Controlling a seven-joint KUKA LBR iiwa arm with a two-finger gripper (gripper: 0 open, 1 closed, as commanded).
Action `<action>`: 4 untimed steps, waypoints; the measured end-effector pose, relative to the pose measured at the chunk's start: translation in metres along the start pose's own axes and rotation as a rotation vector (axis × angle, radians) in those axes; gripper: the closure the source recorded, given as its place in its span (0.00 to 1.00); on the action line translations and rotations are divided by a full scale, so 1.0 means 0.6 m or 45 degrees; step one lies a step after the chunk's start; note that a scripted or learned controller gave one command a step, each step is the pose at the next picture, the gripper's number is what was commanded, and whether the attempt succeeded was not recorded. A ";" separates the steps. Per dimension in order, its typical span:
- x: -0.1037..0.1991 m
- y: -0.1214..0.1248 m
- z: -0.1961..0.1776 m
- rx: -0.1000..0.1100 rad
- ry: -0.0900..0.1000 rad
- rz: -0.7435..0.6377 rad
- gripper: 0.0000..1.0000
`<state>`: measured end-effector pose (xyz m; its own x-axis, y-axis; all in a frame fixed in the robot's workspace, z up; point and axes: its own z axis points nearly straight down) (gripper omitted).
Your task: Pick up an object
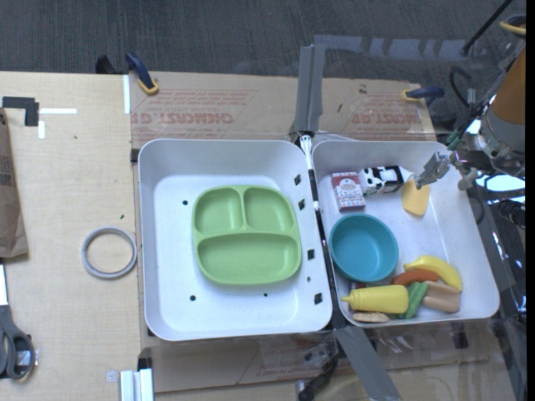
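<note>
I see the claw point(434, 170) in the right bin point(476, 224), its fingers clamped on the top of a yellow wedge point(415, 198) hanging just below it (looks like cheese); grasp made, I judge, and only the clear lift remains

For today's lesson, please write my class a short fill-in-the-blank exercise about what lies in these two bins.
1. The green plate with three sections lies in the ____ bin.
2. The round bowl in the right bin is ____ in colour.
3. The hand hovers beside a piece of yellow ____.
4. The yellow bottle lies on its ____.

Missing words: left; blue; cheese; side
</note>
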<state>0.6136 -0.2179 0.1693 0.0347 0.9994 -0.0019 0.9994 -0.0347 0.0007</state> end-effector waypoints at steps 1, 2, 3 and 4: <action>0.028 -0.002 0.130 0.003 0.002 0.042 0.00; 0.019 0.035 0.129 0.021 0.018 0.266 0.00; 0.015 0.037 0.113 0.007 0.006 0.265 1.00; 0.021 0.038 0.113 0.009 0.011 0.262 0.00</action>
<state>0.6367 -0.2066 0.1013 0.2382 0.9712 0.0064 0.9712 -0.2381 -0.0067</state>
